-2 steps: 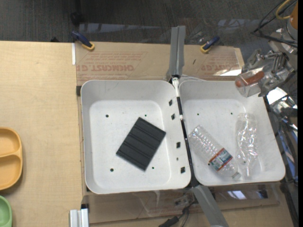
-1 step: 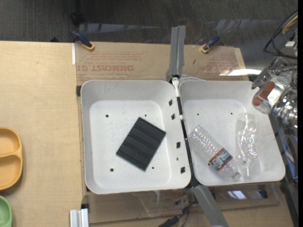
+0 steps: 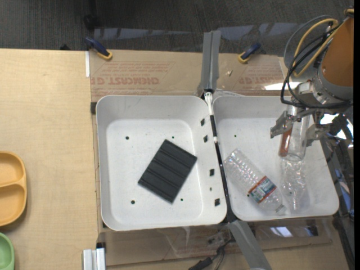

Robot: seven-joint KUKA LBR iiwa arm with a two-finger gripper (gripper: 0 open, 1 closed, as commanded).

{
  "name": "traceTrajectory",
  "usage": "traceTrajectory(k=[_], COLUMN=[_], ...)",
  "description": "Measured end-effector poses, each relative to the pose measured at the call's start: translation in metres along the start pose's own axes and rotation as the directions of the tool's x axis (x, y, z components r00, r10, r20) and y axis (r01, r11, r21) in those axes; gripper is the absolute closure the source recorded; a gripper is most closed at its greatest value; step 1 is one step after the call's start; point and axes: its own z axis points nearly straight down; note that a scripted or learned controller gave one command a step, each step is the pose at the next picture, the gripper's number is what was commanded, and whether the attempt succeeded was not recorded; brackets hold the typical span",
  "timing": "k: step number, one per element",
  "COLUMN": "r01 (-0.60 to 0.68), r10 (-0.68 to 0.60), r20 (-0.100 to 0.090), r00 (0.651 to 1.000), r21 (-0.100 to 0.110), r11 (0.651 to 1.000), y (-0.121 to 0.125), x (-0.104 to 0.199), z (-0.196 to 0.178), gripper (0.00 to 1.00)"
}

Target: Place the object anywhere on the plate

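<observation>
Distance to the left is what the coming move turns on. My tool (image 3: 293,138) hangs over the far right part of the right bin (image 3: 332,210), and a clear crumpled bottle (image 3: 294,180) sits right under it, its long axis running from the tool toward the bin's near wall. The bottle's top reaches up into the tool, but the plastic is see-through, and I cannot tell whether the tool is clamped on it or standing wide around it. I take this bottle to be the thing to move. A second, labelled bottle (image 3: 254,183) lies aslant just to the left of and below the tool, close beside the first. The plate (image 3: 167,170), which I judge to be the dark ridged slab, lies flat in the left bin (image 3: 104,167), well apart from the tool, across the divider between the bins and slightly nearer the front. If the bottle really is held, the carry is a long sideways sweep to the left, high enough to clear both bin walls. The slab is turned diagonally, so aiming for its middle gives most margin.
</observation>
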Motion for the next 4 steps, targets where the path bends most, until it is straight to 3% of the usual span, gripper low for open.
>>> traceTrajectory(k=[1,2,3,4], r01=[0.186,0.451,0.548,0.776], r10=[-0.186,-0.451,-0.548,-0.776], r20=[0.001,0.001,0.000,0.000], r00=[0.982,0.893,0.837,0.630], r21=[0.004,0.003,0.003,0.002], r11=[0.982,0.893,0.837,0.630], y=[-0.066,-0.063,-0.055,-0.052], x=[-0.005,-0.016,-0.029,-0.048], z=[-0.023,-0.036,-0.052,-0.082], gripper=[1.00,1.00,1.00,1.00])
